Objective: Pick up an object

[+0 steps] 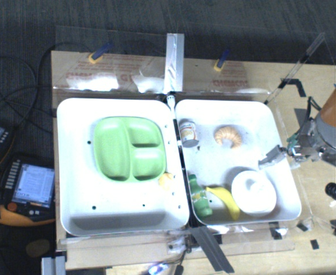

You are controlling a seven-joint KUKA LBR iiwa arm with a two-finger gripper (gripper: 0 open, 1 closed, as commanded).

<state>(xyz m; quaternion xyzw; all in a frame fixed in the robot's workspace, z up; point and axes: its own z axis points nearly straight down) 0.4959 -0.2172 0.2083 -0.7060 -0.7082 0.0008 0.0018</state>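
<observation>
Hovering hand [273, 156] over right bin's rim [282, 136].

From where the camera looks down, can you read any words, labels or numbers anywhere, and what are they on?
None can be read.
Reddish print on the clear sheet behind the bins: too blurred.
Label on the small can in the right bin: too small.
Label on the green bottle: too small.
Screen of the handheld pendant on the floor: lit, but unreadable.
</observation>
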